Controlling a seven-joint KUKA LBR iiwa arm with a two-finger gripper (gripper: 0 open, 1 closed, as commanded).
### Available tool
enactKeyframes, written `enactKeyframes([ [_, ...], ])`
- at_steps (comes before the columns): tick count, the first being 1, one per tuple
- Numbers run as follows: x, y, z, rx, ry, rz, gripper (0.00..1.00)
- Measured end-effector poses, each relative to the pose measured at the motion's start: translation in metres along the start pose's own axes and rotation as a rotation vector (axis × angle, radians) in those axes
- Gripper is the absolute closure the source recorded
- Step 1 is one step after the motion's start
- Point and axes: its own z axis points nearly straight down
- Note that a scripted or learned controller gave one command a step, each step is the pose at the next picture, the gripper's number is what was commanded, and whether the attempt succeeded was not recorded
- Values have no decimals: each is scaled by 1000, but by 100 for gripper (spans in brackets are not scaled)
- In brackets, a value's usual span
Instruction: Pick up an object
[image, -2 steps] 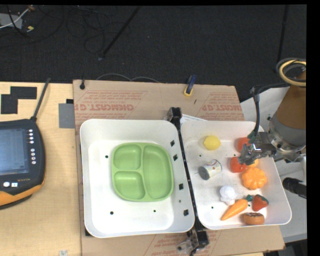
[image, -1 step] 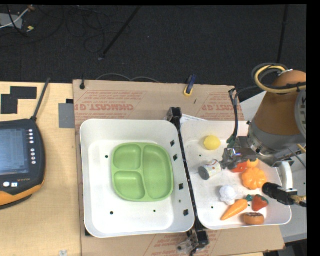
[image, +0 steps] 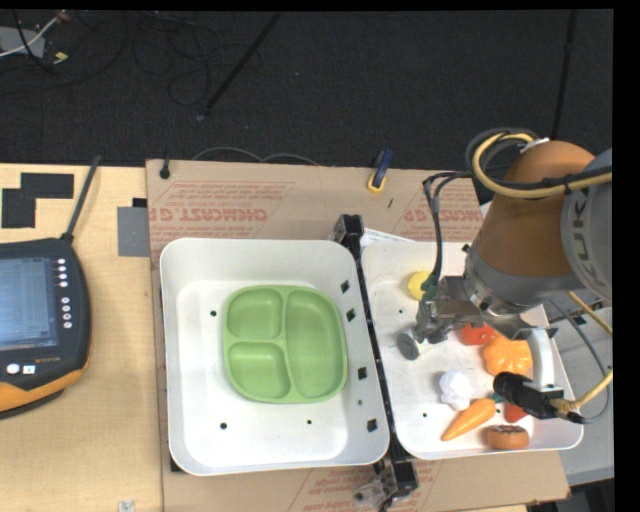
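The hand (image: 425, 333) is low inside the right bin (image: 400, 415), toward its left half, with the grey and orange arm (image: 530, 225) bulking over it from the right. The fingers point down at the bin floor; whether they are released or clenched cannot be told, as the wrist body hides them. Nothing is seen between them.

A small grey object (image: 408, 348) lies just beside the hand on its near-left side, touching or nearly so. A yellow piece (image: 417, 284) lies just beyond the hand on the far side. To the right sits a red piece (image: 473, 336) and an orange piece (image: 508, 355). Nearer are a white ball (image: 454, 386), a toy carrot (image: 468, 419) and a brown item (image: 505, 436).

The left bin (image: 185, 300) carries a green divided tray (image: 284, 343).

Judgement: the step in hand is the descent onto a target, most likely the grey object. The next move calls for the fingers to straddle it squarely, close, then lift clear of the bin wall.
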Motion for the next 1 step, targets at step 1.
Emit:
enactKeyframes([
  [1, 50, -22, -5, 2, 0, 0, 100],
])
